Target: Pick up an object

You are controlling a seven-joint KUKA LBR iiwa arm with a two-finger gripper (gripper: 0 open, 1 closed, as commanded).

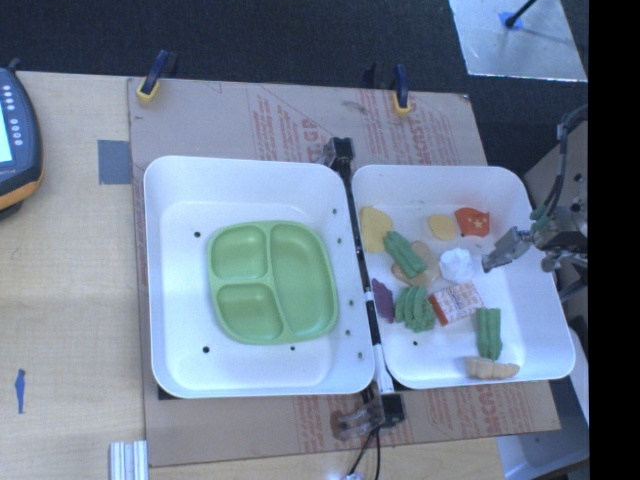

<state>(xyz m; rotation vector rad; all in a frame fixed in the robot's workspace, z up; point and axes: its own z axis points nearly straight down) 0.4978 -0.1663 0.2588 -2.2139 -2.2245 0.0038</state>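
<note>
I am at the approach step: my gripper [497, 259] hangs over the right bin [545, 353], near its right wall, with nothing between the fingers. How wide my jaws stand I cannot tell; they blur against the bin. The closest candidate is the crumpled white object [457, 264], just to the left of my tip, beside the red-and-white packet [456, 303] and a green piece [489, 332]. Next I must settle on one, centre over it and descend. My wrist is cut off at the right.
</note>
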